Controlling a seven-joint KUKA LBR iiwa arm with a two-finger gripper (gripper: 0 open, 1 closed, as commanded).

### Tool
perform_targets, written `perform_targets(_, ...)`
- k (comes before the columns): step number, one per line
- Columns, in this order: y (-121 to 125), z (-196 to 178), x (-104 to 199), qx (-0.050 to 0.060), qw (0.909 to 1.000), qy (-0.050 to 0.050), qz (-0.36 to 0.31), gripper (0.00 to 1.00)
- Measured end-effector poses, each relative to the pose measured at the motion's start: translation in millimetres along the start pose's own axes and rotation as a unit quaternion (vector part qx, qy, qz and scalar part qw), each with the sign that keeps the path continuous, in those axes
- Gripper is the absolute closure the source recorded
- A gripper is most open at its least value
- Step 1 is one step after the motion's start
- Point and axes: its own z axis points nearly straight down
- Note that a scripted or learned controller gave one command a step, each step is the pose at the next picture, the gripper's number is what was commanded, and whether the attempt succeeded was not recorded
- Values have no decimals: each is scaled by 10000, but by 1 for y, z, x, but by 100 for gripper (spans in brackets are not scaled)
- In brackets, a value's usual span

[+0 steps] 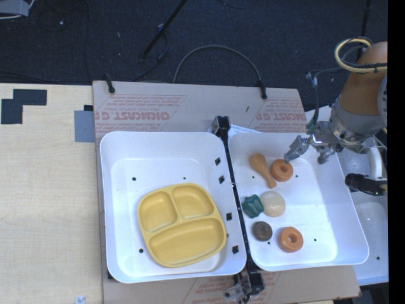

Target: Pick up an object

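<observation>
A dark carpeted floor with loose black cables lies beyond the pale wooden bench.

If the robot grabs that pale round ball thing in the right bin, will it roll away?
Probably, if nudged. The pale ball looks round and smooth, so it may roll or slip from the gripper. The green piece beside it looks to be touching it and might block it on that side. It looks like a light plastic toy, likely easy to lift.

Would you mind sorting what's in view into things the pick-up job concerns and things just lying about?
For the job:
gripper
orange ring
tan peg
green piece
cream ball
brown disc
orange donut

Lying about:
yellow divided tray
left bin
</observation>
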Motion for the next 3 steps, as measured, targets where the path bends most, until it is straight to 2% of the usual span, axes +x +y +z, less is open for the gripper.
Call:
perform_targets(1,-10,51,4,3,10000,4,1,0)
perform_targets(2,-8,95,5,-43,10000,1,12,0)
perform_targets(3,-7,84,4,-50,10000,-10,14,100)
